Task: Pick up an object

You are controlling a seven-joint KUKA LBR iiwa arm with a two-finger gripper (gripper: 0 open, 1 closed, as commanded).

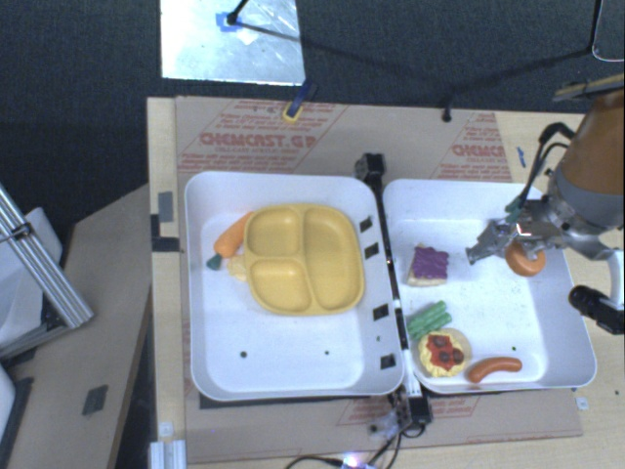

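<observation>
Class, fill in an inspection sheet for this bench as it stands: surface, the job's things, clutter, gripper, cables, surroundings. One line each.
Surface: left bin and right bin side by side on a printed board.
Job's things: right bin holds purple-topped toast, green beans, pizza piece, sausage, orange round piece.
Clutter: yellow divided plate and carrot in left bin.
Gripper: gripper over right bin, beside the orange piece; finger state unclear.
Cables: dark cables across the carpet.
Surroundings: shiny sheet on dark carpet.

One fixed camera looks down at a slant on both bins (293, 384) from above, taking in the whole bench (391, 130).
</observation>
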